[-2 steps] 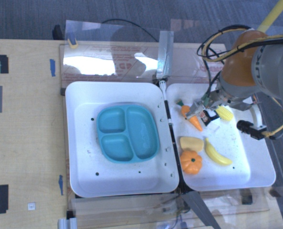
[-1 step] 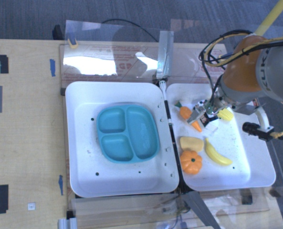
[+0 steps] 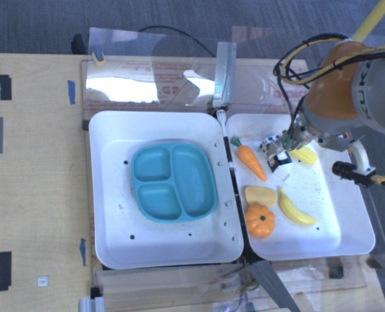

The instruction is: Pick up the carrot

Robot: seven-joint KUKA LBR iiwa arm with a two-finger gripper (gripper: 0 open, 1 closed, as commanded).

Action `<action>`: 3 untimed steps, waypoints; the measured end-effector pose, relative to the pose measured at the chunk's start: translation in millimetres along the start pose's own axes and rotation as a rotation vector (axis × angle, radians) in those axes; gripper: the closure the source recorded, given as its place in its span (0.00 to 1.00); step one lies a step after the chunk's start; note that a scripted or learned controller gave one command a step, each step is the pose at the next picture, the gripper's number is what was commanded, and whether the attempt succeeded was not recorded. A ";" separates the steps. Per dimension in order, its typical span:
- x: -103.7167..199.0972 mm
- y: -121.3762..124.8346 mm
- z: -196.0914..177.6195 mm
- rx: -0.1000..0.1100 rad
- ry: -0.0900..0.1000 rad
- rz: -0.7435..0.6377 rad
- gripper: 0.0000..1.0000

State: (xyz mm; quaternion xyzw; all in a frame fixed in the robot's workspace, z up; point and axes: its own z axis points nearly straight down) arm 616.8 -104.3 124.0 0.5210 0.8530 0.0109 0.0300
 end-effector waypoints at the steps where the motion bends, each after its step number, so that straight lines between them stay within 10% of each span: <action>1: 119.5 22.1 -66.0 0.051 0.030 0.421 1.00; 2: 26.0 -10.8 -114.4 0.048 0.028 0.204 1.00; 3: 28.2 -9.9 -113.0 0.050 0.031 0.201 0.00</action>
